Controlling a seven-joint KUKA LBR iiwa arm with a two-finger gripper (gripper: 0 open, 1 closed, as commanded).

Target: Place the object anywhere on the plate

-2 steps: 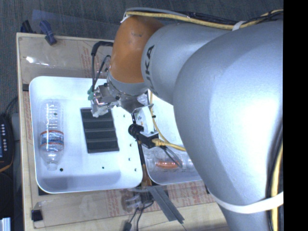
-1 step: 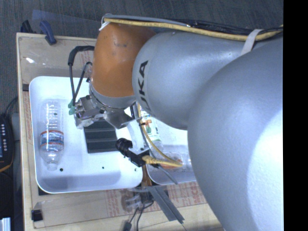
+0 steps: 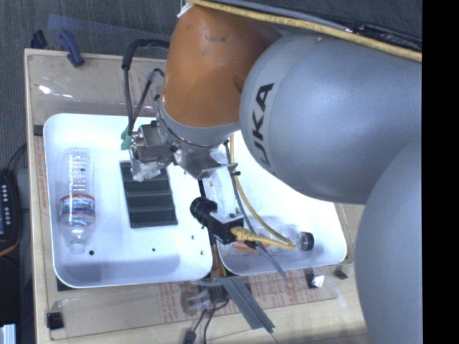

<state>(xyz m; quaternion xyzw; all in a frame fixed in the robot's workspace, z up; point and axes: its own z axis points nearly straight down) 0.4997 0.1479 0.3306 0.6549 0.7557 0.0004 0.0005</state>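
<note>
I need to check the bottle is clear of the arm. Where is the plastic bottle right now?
In the camera view, the plastic bottle lies in the left bin, along its left wall, with the black ribbed object to its right.

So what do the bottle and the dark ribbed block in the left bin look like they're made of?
The bottle looks like clear thin plastic: the white bin shows through it, and it carries a printed label band. The ribbed block looks matte black, probably plastic or rubber; its grooves catch no shine. Which of the two is hard to tell.
</note>
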